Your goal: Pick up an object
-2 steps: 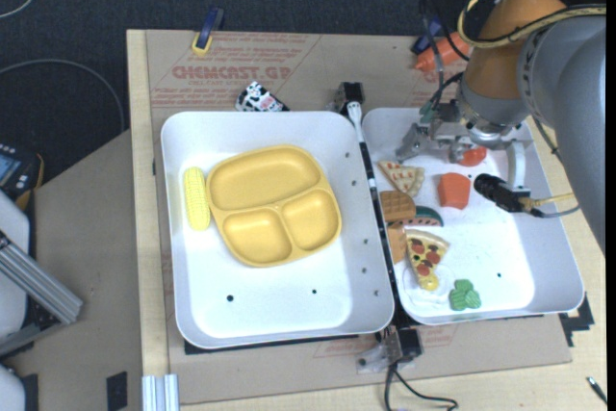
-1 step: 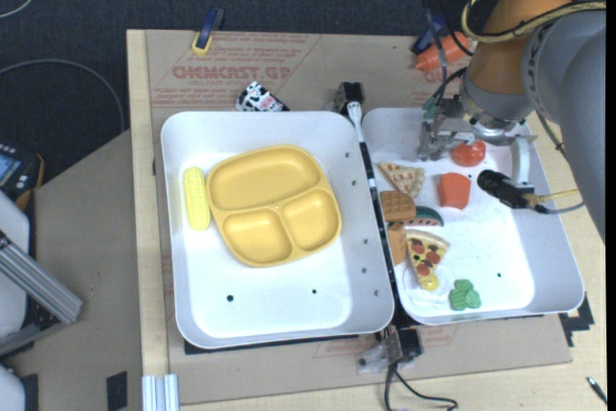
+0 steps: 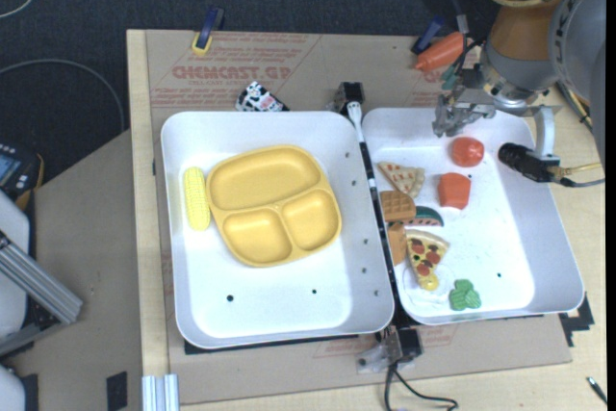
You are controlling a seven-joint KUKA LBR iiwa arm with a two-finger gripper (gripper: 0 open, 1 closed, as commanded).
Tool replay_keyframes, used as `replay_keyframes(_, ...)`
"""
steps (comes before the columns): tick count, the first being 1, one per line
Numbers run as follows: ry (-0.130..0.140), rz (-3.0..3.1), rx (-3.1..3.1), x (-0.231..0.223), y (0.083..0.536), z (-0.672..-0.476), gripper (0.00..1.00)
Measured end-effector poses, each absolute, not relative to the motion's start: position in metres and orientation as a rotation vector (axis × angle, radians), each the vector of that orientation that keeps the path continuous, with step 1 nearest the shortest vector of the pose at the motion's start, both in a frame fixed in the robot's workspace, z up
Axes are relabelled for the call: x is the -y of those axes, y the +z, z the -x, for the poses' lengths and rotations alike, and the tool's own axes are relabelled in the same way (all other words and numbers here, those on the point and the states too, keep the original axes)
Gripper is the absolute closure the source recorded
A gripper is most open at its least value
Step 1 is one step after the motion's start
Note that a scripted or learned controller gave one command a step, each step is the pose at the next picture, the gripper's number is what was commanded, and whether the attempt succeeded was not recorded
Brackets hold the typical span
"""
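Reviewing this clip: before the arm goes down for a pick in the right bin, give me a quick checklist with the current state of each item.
1. Gripper over the right bin: ok, at its far edge.
2. Target beneath the gripper: not ok, the red tomato-like piece lies just to its side.
3. Gripper carrying nothing: ok, nothing seen between its tips.
4. Finger opening: cannot tell.
5. Space around the tomato piece: ok, apart from the red block.
6. Yellow tray and corn out of the way: ok, in the left bin.
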State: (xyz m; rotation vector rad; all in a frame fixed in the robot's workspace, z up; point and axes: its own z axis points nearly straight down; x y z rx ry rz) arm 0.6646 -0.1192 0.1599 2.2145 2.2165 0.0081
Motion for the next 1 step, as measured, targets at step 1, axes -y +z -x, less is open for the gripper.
replay_keyframes(1,0.007,-2.216,-2.215,0.1257,0.2223,-0.6622,1.00)
